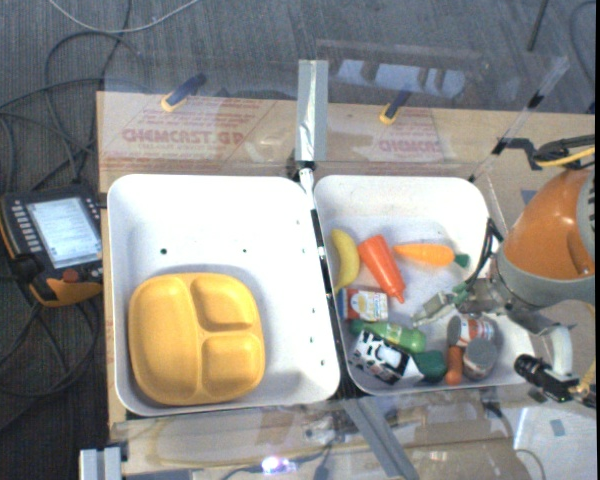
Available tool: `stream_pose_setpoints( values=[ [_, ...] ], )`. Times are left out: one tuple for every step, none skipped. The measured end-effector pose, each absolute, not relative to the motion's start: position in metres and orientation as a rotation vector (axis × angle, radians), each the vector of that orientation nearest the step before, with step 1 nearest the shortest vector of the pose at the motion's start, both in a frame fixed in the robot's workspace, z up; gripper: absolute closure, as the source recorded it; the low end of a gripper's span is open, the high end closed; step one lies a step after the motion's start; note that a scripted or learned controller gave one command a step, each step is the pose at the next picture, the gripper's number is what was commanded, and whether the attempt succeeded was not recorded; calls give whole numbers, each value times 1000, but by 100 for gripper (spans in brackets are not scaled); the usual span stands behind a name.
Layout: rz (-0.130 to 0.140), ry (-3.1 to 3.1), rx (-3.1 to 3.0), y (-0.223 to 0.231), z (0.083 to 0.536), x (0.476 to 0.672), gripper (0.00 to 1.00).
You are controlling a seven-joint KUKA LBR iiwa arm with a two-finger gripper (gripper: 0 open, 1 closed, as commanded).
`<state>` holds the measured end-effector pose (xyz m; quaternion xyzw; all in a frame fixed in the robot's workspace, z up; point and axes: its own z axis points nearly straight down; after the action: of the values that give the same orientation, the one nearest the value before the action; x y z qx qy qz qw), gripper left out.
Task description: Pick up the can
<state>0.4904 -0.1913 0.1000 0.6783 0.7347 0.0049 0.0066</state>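
Observation:
The can [476,342], silvery with a red label, lies in the front right part of the right bin [405,196]. My gripper [452,303] hangs just above and slightly left of the can, below the grey wrist and its orange band [545,236]. Nothing is visibly held in it. The arm's body hides the bin's right wall next to the can.
Also in the right bin are a banana [346,256], two orange carrots [383,265] [425,255], a small red carton [365,303], a green bottle [392,335] and a black-and-white item [380,356]. A yellow divided tray [196,338] lies in the left bin [205,200]. A teach pendant [52,236] sits off the bench's left.

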Motion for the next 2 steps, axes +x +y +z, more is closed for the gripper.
stream_pose_setpoints(
  values=[
    [2, 2113, 2325, -172, 140, 493, 0],
    [15, 2092, 2340, -202, 90, 489, 0]
  ],
)
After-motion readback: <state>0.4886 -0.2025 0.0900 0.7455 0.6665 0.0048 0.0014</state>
